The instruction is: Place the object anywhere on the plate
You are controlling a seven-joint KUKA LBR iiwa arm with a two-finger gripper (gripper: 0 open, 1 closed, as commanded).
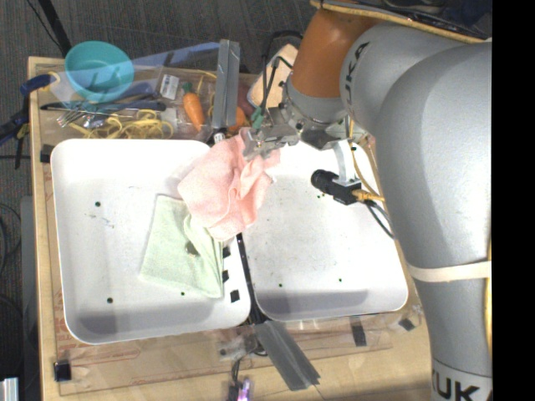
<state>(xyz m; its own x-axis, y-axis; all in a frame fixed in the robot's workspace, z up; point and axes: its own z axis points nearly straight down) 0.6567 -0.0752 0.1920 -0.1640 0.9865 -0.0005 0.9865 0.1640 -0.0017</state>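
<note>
The pincer [261, 140] sits at the top of the divide between the two shallow white bins, pinched shut on an upper fold of the crumpled pink cloth [227, 189], which hangs from it and drapes across the ridge. The cloth's lower edge touches the pale green towel [180, 249] lying flat in the left bin [84, 307]. I see no plate. The thin pinch could slip, or the trailing cloth could snag the ridge and drag the towel along.

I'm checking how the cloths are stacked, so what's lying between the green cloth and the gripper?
In the camera view, the pink cloth fills that stretch: its lower edge overlaps the green cloth in the left bin, and its top bunches up at the gripper.
</note>
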